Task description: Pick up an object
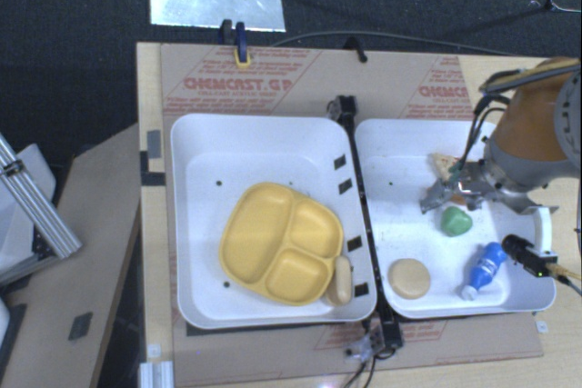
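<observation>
In the right bin [391, 150] lie a green rounded object [456, 221], a round tan disc [409, 277], a blue bottle [482, 268] with a white cap and a small beige scrap [444, 164]. My gripper [447, 195] hangs low over the right bin, just above and touching or nearly touching the green object's upper edge. Nothing is seen lifted off the bin floor. The grey arm with its orange band [536, 127] comes in from the right and hides the bin's right part.
The left bin [209, 150] holds a yellow divided plate [282, 241] and a tan bread-like piece [340, 279] at its right wall. A black divider [356, 195] separates the bins. Cardboard [300, 77] lies under both.
</observation>
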Controlling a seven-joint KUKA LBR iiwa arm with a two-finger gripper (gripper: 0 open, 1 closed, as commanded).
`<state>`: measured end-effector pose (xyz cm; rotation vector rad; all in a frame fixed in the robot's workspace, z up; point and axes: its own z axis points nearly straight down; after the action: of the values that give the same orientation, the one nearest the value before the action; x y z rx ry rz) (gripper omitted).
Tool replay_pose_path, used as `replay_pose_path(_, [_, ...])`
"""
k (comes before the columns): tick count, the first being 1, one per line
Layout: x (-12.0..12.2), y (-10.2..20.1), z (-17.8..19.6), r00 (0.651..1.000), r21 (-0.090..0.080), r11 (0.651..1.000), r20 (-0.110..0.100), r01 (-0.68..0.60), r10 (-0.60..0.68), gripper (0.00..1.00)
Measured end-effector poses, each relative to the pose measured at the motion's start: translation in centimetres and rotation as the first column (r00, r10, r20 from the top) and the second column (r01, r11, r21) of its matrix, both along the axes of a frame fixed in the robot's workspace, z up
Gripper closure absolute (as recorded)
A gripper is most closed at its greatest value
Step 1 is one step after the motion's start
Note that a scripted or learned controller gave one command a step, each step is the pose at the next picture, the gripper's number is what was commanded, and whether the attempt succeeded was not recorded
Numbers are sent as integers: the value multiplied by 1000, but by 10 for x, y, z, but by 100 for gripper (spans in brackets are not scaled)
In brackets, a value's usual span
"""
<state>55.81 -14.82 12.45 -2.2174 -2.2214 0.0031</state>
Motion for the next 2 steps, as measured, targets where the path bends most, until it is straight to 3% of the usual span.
replay_pose_path(1, [0, 0, -42, 1000, 0, 1000, 2, 0, 0, 0])
replay_pose_path(2, [2, 0, -29, 1000, -2, 1000, 7, -1, 1, 100])
